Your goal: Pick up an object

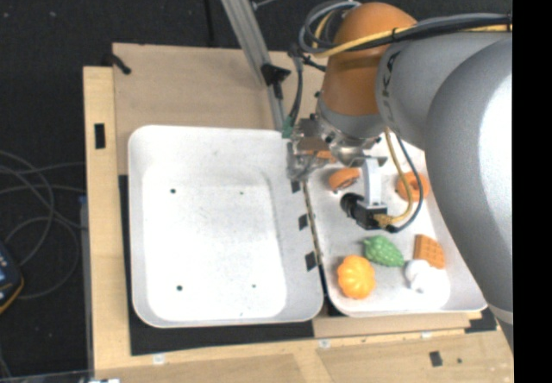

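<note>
End effector (335, 167) low over right bin's (466, 291) far left corner, grip state can't tell, orange toy (355, 276), green piece (383, 251), waffle-like piece (429, 250) along near edge, left bin (207, 226) beside.

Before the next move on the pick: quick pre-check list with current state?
1. Targets in the right white bin: ok. Round orange-yellow pumpkin-like toy, green knobbly toy, orange waffle-like block, white rounded piece.
2. Gripper over the right bin's far end: ok.
3. Object between the fingers: cannot tell, the wrist hides them.
4. Small orange oblong piece under the gripper, graspable: cannot tell, partly hidden.
5. Black cable loop hanging near the green toy, snag risk: not ok.
</note>
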{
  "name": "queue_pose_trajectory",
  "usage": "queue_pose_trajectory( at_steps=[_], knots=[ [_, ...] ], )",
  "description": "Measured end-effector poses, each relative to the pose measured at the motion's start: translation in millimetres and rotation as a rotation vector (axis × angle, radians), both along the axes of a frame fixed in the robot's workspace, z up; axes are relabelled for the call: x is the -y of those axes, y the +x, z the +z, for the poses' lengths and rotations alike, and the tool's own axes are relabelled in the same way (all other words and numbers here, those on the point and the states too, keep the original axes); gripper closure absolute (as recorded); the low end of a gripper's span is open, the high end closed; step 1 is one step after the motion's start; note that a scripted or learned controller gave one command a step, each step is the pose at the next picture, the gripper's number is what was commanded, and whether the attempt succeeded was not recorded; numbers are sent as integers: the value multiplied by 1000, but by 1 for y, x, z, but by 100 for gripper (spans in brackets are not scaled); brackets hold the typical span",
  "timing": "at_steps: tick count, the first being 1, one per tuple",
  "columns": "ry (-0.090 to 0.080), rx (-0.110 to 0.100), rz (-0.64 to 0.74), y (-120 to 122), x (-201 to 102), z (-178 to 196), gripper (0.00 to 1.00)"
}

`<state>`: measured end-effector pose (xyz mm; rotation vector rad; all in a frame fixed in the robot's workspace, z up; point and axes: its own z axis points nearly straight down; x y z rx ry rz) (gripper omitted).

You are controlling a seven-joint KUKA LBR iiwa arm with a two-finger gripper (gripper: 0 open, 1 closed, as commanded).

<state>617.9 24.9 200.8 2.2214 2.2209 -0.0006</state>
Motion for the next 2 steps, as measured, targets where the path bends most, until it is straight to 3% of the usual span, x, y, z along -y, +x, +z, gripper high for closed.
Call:
queue_pose_trajectory(
  at_steps=[1,2],
  knots=[
    [-1,0,-4,-24,43,0,100],
    [1,1,1,41,17,-1,100]
  ],
)
